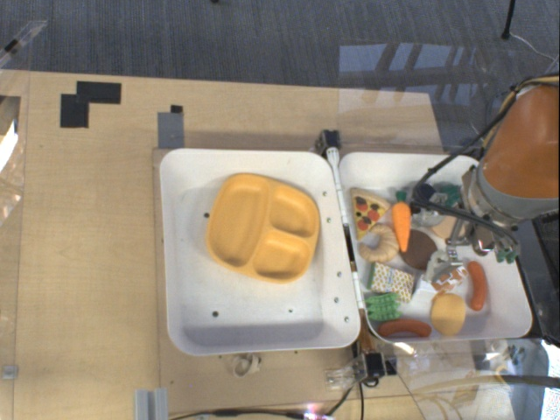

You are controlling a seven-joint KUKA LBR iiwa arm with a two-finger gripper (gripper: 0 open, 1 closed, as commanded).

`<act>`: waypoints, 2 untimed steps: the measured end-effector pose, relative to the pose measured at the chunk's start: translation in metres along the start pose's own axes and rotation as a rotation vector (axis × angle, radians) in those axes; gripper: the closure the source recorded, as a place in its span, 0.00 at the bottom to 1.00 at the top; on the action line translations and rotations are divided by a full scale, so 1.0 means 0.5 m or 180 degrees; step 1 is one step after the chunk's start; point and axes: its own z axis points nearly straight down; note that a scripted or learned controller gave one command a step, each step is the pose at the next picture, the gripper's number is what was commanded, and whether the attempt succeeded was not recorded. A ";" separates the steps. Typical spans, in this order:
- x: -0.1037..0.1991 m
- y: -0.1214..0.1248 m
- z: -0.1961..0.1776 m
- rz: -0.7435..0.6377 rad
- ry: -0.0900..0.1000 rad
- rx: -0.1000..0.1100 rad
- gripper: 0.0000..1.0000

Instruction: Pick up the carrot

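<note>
Camera view, tapered smooth orange carrot (401,226) w/ green top, right bin (516,322).

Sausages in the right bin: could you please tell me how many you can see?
2. One sausage lies near the right wall; another sausage lies along the front edge. The arm may hide more.

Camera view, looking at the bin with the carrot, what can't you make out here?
- Gripper: too small and cluttered in the camera view to tell open from shut.
- Right bin: its far right corner is hidden under the arm.
- Items beside the carrot: partly covered by arm and cables, unidentifiable.
</note>
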 end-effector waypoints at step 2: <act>-0.182 -0.055 0.190 0.0683 -0.0032 0.0000 0.00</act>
